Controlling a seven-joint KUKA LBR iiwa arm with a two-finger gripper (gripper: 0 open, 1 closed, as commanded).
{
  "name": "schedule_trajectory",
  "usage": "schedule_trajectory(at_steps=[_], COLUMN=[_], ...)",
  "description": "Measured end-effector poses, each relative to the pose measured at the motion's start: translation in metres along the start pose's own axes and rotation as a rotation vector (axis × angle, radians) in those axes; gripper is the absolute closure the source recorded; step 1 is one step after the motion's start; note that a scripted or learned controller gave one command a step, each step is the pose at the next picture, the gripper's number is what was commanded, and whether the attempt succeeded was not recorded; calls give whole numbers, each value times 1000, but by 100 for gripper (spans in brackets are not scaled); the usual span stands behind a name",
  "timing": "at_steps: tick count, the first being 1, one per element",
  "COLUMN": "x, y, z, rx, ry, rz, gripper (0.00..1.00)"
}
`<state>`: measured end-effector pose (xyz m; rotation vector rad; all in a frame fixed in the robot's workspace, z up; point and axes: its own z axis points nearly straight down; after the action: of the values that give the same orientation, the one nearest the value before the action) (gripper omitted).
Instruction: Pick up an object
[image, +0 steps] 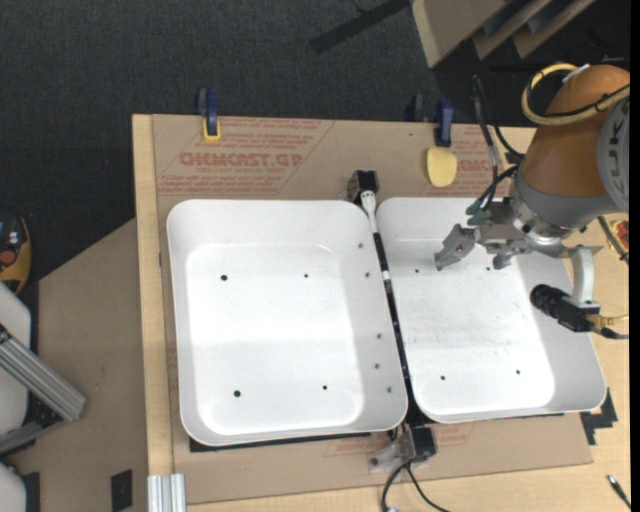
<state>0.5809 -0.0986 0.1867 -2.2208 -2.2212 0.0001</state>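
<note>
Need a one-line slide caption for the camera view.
Robot's open hand hovers above the far end of the right bin, left bin alongside.

I can read one print from here: red "CHEMCAST GP" on the brown board (250, 150), at about eleven o'clock. The smaller red lines around it are too faint to read.

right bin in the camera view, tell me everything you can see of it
The right bin is a shallow white tray, plastic by the look, with rounded corners and a raised rim. Its floor shows faint grey scuffs and a few small dark dots. It lies flat on a brown board, beside the left bin, a black strip along the seam. The gripper hangs above its upper part, jaws apart, nothing between them.
</note>
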Motion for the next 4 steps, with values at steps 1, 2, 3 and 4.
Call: schedule_trajectory(at_steps=[1,2,3,4], x=[-16,-14,48,77], y=[-17,-18,12,21], z=[-167,-167,-80,-118], rx=[-21,-6,8,-7], ry=[-5,-3,3,0], rz=[0,-1,-6,-4], gripper=[0,100,100,100])
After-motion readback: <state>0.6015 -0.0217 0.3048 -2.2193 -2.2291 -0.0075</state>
